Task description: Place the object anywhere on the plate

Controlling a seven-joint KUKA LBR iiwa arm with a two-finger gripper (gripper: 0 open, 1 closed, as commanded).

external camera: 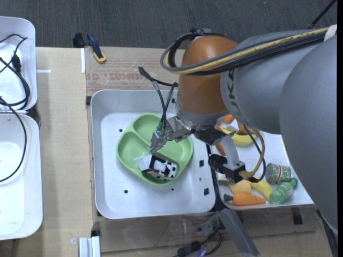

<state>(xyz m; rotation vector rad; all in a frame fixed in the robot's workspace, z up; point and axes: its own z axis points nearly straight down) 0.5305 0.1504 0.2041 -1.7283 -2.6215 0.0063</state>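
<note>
A green divided plate (134,138) lies in the left white bin (107,159). On its near right compartment rests a small black-and-white object (162,168) with a white flap on its left side. My gripper (159,140) hangs over the middle of the plate, just above and behind the object. The orange wrist band (206,79) and the grey arm (289,84) reach in from the right and cover the plate's far right rim. From this angle I cannot make out any contact between the gripper and the object.
The right bin (300,197) holds toy food: a carrot (247,199), yellow pieces (241,187), a banana (241,139) and a green can (278,172). A blue and black clamp (94,46) lies on the bench behind. Black cables (16,84) cross white trays at far left.
</note>
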